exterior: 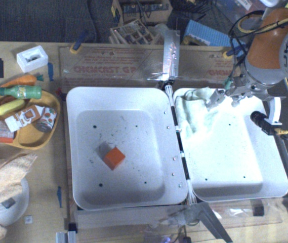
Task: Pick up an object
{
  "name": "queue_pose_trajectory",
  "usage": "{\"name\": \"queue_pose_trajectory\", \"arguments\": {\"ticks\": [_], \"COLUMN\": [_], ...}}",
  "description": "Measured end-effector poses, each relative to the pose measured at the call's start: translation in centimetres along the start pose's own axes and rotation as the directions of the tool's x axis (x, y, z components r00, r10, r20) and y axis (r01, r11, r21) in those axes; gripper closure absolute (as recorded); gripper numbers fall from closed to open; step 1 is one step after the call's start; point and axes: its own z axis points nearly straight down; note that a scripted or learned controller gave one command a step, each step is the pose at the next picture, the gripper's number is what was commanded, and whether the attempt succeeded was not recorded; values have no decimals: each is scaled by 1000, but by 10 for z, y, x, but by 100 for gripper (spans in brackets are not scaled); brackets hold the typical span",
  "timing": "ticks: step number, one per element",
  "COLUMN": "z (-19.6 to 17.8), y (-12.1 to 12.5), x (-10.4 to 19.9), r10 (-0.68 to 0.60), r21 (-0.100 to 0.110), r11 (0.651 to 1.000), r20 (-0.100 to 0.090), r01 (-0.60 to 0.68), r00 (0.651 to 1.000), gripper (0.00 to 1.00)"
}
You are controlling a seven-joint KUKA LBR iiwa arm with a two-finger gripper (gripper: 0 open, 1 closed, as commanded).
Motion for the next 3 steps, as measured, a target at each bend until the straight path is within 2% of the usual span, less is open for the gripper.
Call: {"name": "queue_pose_trajectory", "arguments": {"ticks": [1,2,3], "z": [64,-72,-10], "y": [-13,-69,-20], "x": [32,-57,-28], "r10": [-262,-272,-152], "r21": [-9,0,2], "r11": [965,962,988], "r20": [3,0,-2], "r01": [262,272,152], "r00": [965,962,988], "gripper": [0,0,0]}}
